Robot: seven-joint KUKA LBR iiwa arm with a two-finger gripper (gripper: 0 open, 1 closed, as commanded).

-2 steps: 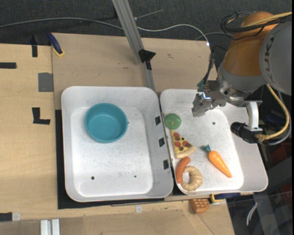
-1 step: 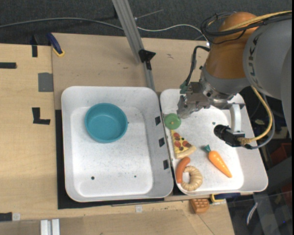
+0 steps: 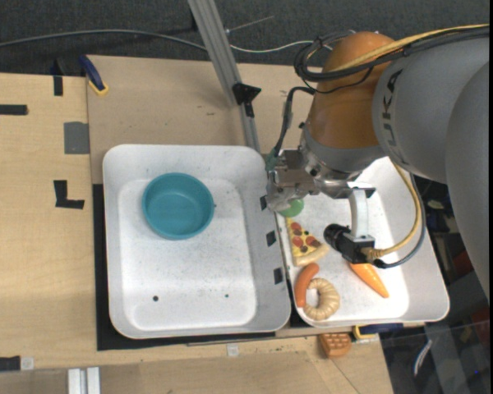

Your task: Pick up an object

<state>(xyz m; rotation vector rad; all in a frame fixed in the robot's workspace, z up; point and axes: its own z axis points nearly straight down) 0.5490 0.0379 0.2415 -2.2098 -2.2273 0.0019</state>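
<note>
Glossy plastic bowl (image 3: 177, 206), matt wooden bench (image 3: 33, 245)

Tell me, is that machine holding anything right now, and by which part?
It cannot be told. The tool sits low in the right bin, over something green, its tips hidden under the arm.
</note>
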